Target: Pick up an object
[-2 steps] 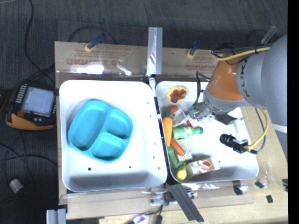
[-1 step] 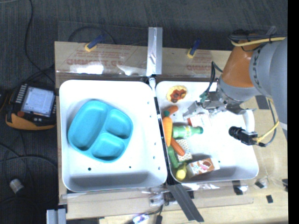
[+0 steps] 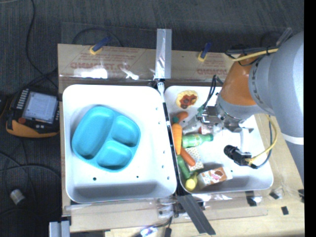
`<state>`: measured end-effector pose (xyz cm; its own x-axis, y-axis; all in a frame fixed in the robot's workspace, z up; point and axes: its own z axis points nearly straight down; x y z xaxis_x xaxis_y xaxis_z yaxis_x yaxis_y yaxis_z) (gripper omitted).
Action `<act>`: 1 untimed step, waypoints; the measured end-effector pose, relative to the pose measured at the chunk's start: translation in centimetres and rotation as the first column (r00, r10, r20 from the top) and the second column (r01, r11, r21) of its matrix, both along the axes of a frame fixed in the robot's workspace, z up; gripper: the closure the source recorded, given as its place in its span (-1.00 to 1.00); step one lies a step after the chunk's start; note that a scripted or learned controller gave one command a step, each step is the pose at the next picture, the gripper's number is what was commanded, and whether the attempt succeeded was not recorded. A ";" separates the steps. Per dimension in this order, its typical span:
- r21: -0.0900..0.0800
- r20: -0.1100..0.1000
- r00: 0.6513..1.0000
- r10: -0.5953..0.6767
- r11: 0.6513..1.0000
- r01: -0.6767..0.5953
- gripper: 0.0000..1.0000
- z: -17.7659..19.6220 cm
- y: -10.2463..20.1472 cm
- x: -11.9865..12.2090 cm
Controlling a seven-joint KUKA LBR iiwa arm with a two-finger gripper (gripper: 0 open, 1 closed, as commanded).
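Over the right bin (image 3: pixel 256 132) the grey arm (image 3: pixel 286 78) with its orange band reaches in from the right, and its gripper (image 3: pixel 213 118) hangs low above the heap of toy food along that bin's left side. Whether it is open, closed or gripping anything I cannot tell (the wrist hides that part). Just beside it lies a green bottle (image 3: pixel 196 140) on its side, with a long orange carrot (image 3: pixel 176 138) against the bin's left wall. A small pizza slice (image 3: pixel 187 98) sits near the far corner, and a red-and-white carton (image 3: pixel 213 176) and a yellow lemon (image 3: pixel 190 183) lie by the near edge. A blue divided plate (image 3: pixel 105 137) rests tilted in the left bin (image 3: pixel 79 186).
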<state>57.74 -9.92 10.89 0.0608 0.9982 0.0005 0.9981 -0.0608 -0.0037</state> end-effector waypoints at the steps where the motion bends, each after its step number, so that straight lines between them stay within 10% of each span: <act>1: -0.005 0.029 1.000 -0.010 1.000 0.010 -1.00 -1.5 -3.8 -2.2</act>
